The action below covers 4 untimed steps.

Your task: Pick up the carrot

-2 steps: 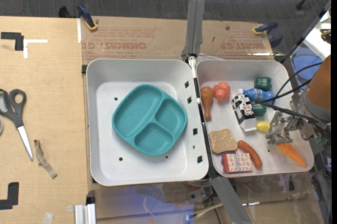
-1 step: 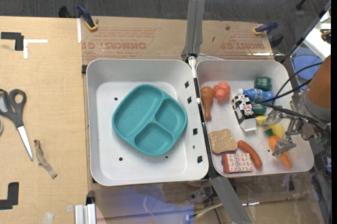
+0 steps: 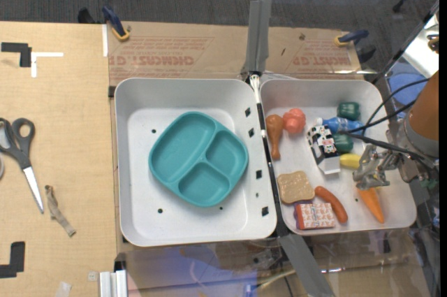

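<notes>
**Gripper low over the carrot, right bin**

Gripper (image 3: 370, 177) sits inside the right bin (image 3: 398, 222), near its right wall, metal fingers pointing down. Finger spread too cluttered by cables and brackets to read; cannot tell how far open, or whether anything is between them. Arm enters from the right edge, orange band (image 3: 427, 110) showing above the wrist.

Carrot (image 3: 371, 203) lies directly below the gripper on the bin floor, tilted, narrow end toward the bin's front-right corner. Its top end meets the fingertips in this view; contact or mere overlap not clear.

Just left of the gripper: a yellow piece (image 3: 349, 161), a white block with black marks (image 3: 323, 143), and dark green pieces (image 3: 348, 110) with a blue item (image 3: 335, 124) between them. Further left: a red sausage (image 3: 331, 203), a slice of bread (image 3: 295, 186), a red packet (image 3: 313, 215), a drumstick (image 3: 275, 131), a pink-red ball (image 3: 295, 121).

Left bin (image 3: 129, 149) holds a teal divided plate (image 3: 199, 158).

Outside the bins, on the cardboard at far left: scissors (image 3: 21, 152).
</notes>
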Available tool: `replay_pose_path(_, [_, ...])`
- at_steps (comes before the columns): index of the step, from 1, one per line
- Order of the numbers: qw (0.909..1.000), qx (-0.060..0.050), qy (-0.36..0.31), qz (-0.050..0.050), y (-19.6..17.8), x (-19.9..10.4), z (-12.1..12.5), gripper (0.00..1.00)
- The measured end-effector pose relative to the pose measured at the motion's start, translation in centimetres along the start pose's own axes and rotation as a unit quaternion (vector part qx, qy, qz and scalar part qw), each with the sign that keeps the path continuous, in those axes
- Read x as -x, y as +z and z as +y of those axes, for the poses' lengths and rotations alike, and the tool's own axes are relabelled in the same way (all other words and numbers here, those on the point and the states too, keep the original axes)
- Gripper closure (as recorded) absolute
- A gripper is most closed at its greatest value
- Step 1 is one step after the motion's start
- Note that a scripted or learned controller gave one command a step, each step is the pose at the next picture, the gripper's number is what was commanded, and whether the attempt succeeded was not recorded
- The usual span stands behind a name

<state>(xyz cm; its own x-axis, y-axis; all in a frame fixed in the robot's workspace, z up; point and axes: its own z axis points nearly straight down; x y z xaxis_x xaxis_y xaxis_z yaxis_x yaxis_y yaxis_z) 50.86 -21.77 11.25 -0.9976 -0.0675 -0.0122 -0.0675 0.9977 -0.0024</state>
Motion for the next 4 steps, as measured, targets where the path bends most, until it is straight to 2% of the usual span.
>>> replay_pose_path(1, [0.9977,0.002,-0.068,0.005,-0.1,-0.9,1.5,1.0])
replay_pose_path(2, [0.9997,0.001,-0.023,0.004,-6.6,0.0,6.9,1.0])
replay_pose_path(3, [0.9529,0.001,-0.303,0.0,0.7,2.2,0.4,1.0])
replay_pose_path(4, [0.9005,0.004,-0.435,0.003,-1.0,0.8,-0.4,1.0])
